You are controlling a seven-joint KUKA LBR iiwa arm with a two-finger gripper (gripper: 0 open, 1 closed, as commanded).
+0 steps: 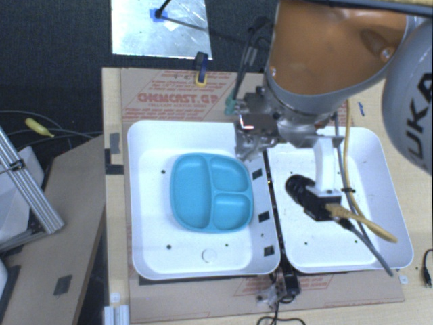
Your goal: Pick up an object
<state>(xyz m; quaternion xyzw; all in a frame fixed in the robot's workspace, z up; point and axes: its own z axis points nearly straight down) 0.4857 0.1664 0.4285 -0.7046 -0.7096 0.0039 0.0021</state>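
A light blue plate (210,191) with three compartments lies flat in the middle of the left bin (152,181). My gripper (249,143) hangs over the far right corner of that bin, close to the divider between the bins and just beyond the plate's far right rim. I see nothing held in it. The grey arm with its orange band (325,39) covers the far part of the right bin.
The right bin (375,181) lies beside the left one, partly under the arm. A small pale round mark (208,254) shows near the left bin's front wall. Both bins rest on cardboard (176,93). A shiny metal sheet (162,19) lies behind, and an aluminium frame (24,188) stands at the left.
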